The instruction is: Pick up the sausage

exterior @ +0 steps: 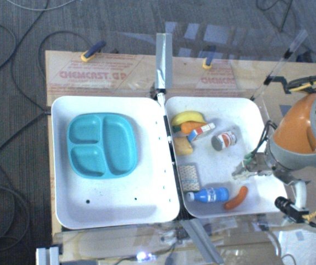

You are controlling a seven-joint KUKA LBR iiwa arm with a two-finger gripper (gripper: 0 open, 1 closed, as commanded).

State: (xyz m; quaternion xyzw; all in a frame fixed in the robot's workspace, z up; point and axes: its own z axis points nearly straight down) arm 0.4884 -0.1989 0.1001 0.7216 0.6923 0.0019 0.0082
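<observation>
The sausage (236,198), a short reddish-orange link, lies slanted near the front right corner of the right bin (240,108). My gripper (246,170) hangs over the bin's right side, a little behind and to the right of the sausage and apart from it. The grey arm with its orange band (296,131) reaches in from the right above it. Nothing shows between the gripper and the sausage.
A blue bottle (208,195) lies just left of the sausage. Further back are a checkered sponge (189,176), a small can (224,140), a banana (187,117), an orange piece (188,127) and a tube (202,131). The left bin (69,203) bears a teal divided plate (102,144).
</observation>
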